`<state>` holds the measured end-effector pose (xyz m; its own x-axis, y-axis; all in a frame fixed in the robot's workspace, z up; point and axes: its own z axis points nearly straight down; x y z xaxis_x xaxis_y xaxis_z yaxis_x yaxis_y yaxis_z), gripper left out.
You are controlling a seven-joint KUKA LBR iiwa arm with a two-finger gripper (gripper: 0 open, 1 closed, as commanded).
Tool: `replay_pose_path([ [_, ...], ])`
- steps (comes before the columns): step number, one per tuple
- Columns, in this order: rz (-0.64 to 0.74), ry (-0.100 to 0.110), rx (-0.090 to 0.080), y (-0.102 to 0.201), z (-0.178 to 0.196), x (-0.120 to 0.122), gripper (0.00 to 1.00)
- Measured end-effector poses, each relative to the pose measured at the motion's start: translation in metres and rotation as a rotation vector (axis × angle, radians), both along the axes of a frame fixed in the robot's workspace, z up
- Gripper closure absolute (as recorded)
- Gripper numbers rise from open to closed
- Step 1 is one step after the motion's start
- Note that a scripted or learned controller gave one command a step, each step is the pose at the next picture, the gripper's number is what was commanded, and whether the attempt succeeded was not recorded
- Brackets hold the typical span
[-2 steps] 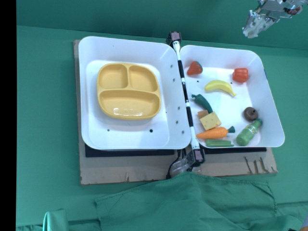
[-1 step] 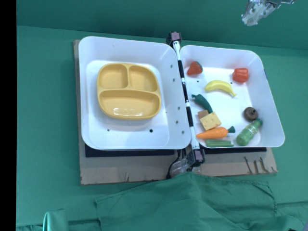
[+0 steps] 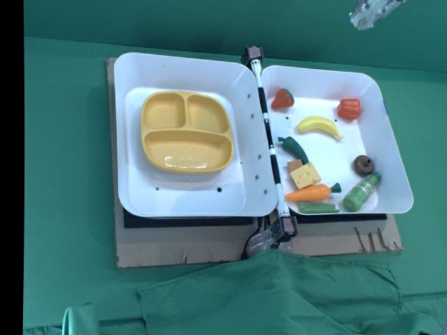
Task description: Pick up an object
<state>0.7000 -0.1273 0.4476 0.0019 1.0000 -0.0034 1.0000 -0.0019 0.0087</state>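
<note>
**Nine objects in right bin, one plate in left**

Gripper [image 3: 368, 11] hangs high above the far right corner, well clear of both bins; jaw state cannot be told. Right bin [image 3: 391, 145]: one strawberry [image 3: 282, 99], one red pepper [image 3: 348, 108], one banana [image 3: 319, 125], one cheese wedge [image 3: 305, 175], one carrot [image 3: 308, 193], one green bottle [image 3: 360, 193], three others. Left bin [image 3: 133, 75]: one yellow divided plate [image 3: 186, 131].

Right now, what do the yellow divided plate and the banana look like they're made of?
The yellow divided plate looks like moulded plastic: uniform colour, rounded ridges, a soft sheen along its near rim. The banana seems to be a plastic toy: flat, even yellow with a smooth surface. Neither can be confirmed by look alone.
</note>
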Motion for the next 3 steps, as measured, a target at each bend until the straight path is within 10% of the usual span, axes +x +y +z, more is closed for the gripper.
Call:
replay_pose_path([
  [1,-0.001,0.001,0.000,0.017,0.021,0.000,1.00],
  [2,-0.001,0.002,0.000,0.016,0.020,0.000,0.00],
  [3,-0.006,0.014,0.001,-0.033,-0.071,-0.003,0.00],
])
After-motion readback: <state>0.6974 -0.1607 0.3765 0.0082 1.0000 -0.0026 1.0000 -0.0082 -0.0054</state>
